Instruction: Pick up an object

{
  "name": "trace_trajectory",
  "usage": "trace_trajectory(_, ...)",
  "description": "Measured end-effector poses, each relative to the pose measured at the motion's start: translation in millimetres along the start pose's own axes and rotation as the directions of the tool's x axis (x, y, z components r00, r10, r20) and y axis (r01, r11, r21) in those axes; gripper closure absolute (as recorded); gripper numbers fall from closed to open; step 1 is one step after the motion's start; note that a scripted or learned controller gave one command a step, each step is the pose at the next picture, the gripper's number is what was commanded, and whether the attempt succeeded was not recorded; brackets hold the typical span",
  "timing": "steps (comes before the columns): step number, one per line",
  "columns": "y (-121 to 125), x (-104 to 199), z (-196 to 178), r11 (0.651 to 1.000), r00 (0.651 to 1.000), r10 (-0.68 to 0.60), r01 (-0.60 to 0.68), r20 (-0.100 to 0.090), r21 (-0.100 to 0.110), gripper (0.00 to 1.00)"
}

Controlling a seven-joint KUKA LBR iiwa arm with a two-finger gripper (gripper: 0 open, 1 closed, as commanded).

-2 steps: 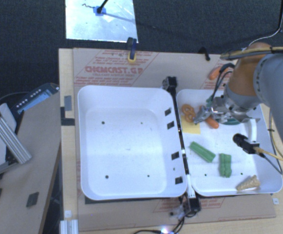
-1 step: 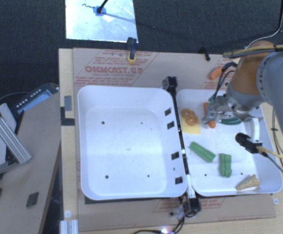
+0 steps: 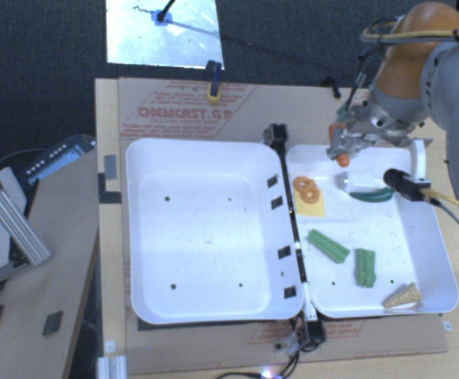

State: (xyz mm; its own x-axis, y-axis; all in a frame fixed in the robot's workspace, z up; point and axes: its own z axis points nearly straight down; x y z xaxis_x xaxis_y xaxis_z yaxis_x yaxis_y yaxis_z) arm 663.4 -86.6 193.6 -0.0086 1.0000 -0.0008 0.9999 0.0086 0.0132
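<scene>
Gripper (image 3: 343,150) is hovering over the right bin (image 3: 430,247), clamping a small orange piece (image 3: 343,161) between its fingertips — a shallow pinch, judged likely to slip while lifting.

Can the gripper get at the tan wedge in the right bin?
Probably yes. The wedge lies alone at the near corner of the right bin, nothing on top; the gripper hangs over the far end.
</scene>
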Motion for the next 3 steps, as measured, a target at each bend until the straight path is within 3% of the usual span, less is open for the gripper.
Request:
trace_trajectory(1, -23.2, 54.9, -21.5, 1.000, 1.000, -0.001, 0.001, -0.003, 0.010, 1.00)
trace_trajectory(2, 8.1, 103.4, -25.7, 1.000, 1.000, -0.001, 0.001, -0.003, 0.008, 1.00)
trace_trajectory(3, 7.5, 142.0, -50.3, 1.000, 1.000, 0.000, 0.000, -0.003, 0.009, 1.00)
